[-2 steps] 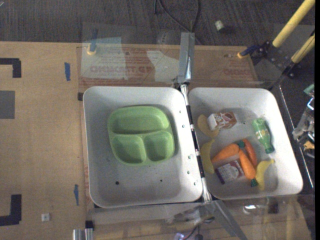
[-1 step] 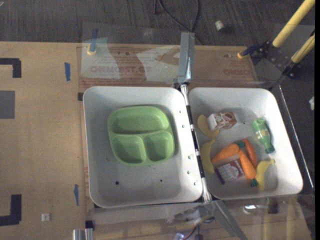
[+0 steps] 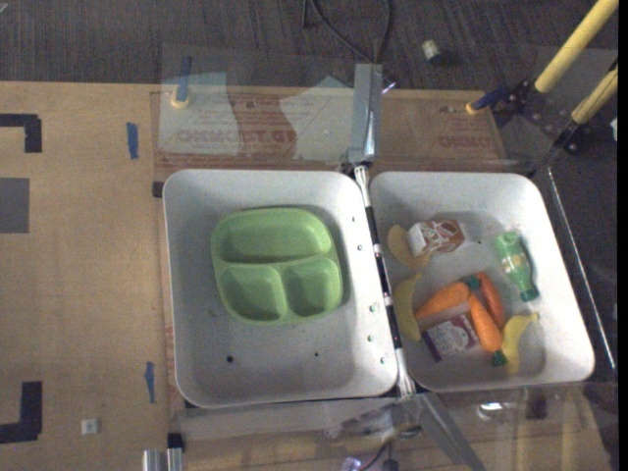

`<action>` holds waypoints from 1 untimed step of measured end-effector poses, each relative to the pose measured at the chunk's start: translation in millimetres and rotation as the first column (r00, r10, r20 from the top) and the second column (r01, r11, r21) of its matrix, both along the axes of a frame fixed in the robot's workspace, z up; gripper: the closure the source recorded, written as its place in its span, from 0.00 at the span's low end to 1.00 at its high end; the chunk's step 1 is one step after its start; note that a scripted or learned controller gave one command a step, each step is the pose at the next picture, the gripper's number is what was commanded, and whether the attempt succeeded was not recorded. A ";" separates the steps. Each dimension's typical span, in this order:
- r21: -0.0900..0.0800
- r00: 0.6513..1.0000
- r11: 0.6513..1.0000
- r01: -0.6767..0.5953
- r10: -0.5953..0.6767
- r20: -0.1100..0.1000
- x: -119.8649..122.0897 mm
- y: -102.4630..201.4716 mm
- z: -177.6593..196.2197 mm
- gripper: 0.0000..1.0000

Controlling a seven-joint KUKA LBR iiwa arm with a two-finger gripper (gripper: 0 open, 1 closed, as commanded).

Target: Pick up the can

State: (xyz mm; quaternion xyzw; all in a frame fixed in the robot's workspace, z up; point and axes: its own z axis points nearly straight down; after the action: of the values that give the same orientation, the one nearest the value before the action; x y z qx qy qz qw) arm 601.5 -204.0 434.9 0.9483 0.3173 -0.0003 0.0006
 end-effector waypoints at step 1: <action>0.003 0.982 0.982 -0.190 0.190 -0.001 -51.0 -5.4 -163.9 1.00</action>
State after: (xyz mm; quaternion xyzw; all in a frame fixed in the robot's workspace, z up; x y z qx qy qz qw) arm 550.5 -209.4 271.0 0.9137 0.4064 -0.0004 -0.0007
